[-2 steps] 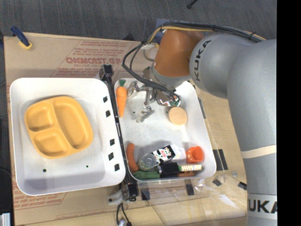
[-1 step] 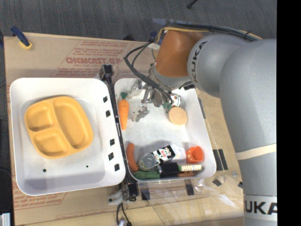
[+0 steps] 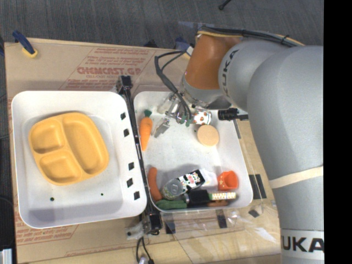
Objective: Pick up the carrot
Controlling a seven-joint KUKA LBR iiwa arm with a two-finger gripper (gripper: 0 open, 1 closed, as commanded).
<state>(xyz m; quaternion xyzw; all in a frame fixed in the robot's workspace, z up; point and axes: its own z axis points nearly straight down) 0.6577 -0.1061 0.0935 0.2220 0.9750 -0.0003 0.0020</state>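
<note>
One carrot (image 3: 145,132), left of claw (image 3: 166,117), apart

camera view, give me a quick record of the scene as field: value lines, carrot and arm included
carrot: orange, lying in the right bin by its left wall, green top toward the far end
end effector: just right of the carrot's upper end, nothing seen between its fingers
right bin: also holds a tan disc and a cluster of small items along the near wall
left bin: holds a yellow divided tray
</note>
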